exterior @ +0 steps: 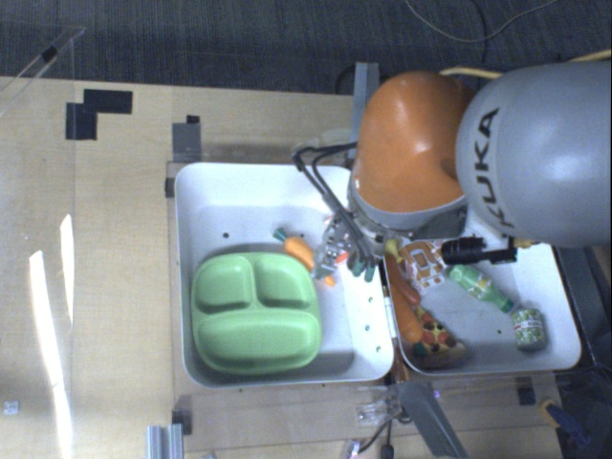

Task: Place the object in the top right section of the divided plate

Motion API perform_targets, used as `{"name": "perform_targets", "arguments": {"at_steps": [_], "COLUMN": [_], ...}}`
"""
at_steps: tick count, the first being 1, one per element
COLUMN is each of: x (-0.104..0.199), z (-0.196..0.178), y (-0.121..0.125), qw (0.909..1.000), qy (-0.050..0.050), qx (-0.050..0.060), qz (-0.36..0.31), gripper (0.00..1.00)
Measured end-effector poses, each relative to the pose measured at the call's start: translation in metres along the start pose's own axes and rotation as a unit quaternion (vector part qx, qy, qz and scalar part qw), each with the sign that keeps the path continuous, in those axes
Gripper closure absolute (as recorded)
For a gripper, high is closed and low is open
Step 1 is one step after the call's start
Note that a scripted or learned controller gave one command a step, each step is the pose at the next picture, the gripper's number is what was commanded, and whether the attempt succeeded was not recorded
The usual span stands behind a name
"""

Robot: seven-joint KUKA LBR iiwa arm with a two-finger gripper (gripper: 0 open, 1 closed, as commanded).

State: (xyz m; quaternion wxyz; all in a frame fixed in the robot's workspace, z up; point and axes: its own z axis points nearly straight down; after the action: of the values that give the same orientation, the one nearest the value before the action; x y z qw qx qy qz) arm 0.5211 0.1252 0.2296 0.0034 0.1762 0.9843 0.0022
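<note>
A green divided plate (256, 312) lies in the left white bin (220, 199), with two small sections at its top and one large section below. A small orange carrot with a green tip (297, 250) rests on the bin floor just beyond the plate's top right corner. My gripper (337, 253) hangs under the orange wrist band, right beside the carrot and right of the plate. The arm's big grey and orange body covers most of the gripper from above. A tiny orange piece (328, 278) shows just below the gripper.
The right bin (564, 347) holds a green bottle (483, 289), a small can (528, 326), a patterned packet (422, 262), a long orange item (409, 316) and a dark bowl of small pieces (437, 346). Black cables (316, 165) loop from the wrist over the left bin.
</note>
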Motion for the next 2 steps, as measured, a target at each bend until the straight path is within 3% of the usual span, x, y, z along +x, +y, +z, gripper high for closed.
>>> {"name": "perform_targets", "arguments": {"at_steps": [1,2], "x": [0.000,-0.001], "z": [0.000,-0.012], "y": [0.000,0.002], "qw": [1.0000,1.0000], "qy": [0.000,-0.003], "qx": [0.000,-0.003], "qz": [0.000,-0.001], "gripper": [0.00,1.00]}}
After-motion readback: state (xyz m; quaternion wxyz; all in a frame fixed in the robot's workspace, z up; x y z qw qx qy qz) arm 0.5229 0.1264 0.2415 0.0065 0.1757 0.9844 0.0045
